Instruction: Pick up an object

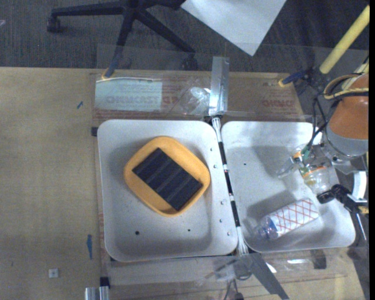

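Note:
A yellow rounded-square object with a dark ribbed panel on top (167, 176) lies in the middle of the left bin (117, 234). A clear plastic bottle with a white label crossed by red lines (290, 218) lies on its side near the front of the right bin (258, 146), cap toward the divider. My gripper (306, 167) hangs low over the right bin's far right part, under the grey wrist with its orange band (350, 117). It is behind and to the right of the bottle, apart from it. Nothing shows held in it.
Behind the bins lie a pale labelled strip (129, 94), crumpled clear plastic (196, 98) and an upright metal bracket (220, 85). Bare wooden bench (47, 176) spreads to the left. A chair base (126, 17) and a white sheet (234, 17) are on the floor beyond.

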`<state>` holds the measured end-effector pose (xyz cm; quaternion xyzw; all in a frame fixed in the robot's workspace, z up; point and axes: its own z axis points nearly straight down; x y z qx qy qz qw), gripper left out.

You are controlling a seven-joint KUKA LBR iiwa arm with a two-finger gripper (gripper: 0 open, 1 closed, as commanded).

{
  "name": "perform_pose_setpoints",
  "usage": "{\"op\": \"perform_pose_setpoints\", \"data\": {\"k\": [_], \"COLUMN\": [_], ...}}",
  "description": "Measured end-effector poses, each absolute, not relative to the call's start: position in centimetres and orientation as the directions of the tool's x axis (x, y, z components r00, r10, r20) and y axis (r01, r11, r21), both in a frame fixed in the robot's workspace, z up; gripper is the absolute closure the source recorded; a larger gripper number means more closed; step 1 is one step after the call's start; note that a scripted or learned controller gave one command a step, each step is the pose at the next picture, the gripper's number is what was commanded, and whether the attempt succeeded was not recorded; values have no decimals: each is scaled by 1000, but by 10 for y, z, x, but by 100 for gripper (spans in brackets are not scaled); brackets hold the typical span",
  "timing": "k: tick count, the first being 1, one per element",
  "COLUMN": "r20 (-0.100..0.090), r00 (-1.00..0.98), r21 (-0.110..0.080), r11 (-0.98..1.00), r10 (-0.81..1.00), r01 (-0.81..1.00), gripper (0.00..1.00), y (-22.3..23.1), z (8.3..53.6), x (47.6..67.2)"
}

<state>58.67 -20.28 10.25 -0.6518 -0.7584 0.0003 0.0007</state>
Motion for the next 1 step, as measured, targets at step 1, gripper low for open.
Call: {"op": "perform_pose_setpoints", "data": {"k": [1], "r20": [-1], "r00": [-146], "r21": [2], "r11": [146], "r10": [989], "r01": [989], "gripper": [100], "y": [-205], "z": [113], "x": [587]}}
